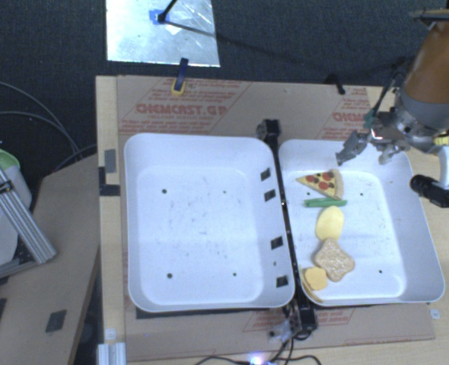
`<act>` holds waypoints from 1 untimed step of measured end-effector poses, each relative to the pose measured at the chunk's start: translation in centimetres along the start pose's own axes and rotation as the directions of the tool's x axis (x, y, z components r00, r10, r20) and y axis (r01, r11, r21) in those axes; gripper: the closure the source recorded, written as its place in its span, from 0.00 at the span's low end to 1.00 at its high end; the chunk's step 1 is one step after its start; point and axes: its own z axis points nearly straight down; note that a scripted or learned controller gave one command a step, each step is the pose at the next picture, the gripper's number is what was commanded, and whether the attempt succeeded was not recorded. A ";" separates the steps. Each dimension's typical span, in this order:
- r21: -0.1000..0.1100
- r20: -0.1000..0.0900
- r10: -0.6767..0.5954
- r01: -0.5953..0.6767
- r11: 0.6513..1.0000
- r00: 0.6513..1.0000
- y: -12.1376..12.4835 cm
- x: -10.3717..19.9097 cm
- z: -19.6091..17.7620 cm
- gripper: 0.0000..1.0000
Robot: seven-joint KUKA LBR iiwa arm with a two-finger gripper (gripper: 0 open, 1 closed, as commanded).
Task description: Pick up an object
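The right bin (407, 226) holds several toy foods along its left side. A pizza slice (322, 182) lies nearest the back, with a green bean (325, 201) just in front of it. Then come a yellow oval piece (330, 223), a tan cracker-like piece (335, 260) and a small yellow wedge (314, 278) at the front. My gripper (366, 153) hovers over the bin's back rim, up and to the right of the pizza slice. Its fingers are spread open with nothing between them.
The left bin (202, 219) sits beside the right one, with a black divider (279, 211) between them. A black fixture (436, 190) sticks in at the right bin's right rim. A metal sheet (162, 21) lies behind the bench.
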 end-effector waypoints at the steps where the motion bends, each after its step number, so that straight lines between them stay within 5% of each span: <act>1: 0.006 -0.001 0.003 -0.003 1.000 1.000 -4.7 0.0 4.8 0.00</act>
